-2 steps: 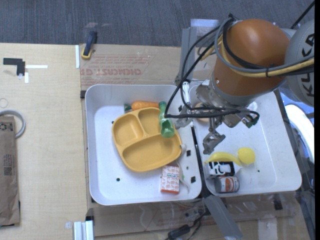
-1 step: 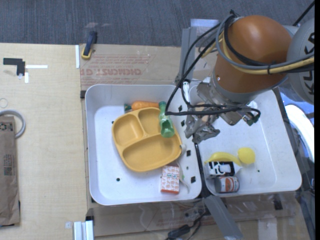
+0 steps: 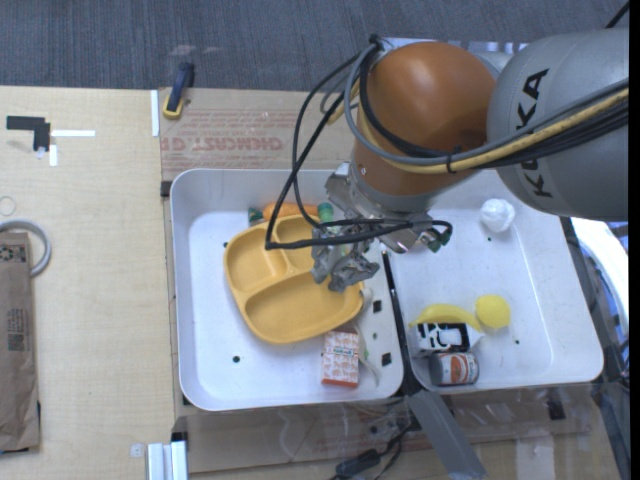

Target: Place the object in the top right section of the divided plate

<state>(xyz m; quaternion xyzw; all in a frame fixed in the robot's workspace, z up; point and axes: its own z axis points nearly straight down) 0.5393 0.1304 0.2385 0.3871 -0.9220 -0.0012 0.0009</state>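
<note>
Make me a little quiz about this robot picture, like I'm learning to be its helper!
1. True or false: the yellow divided plate sits in the left bin.
2. Which lies in the right bin? A) the lemon B) the small orange carton C) a blue cup
3. Fill in: the pincer hangs over the plate's ____ edge in this view.

Key: 1 true; 2 A; 3 right.
</note>
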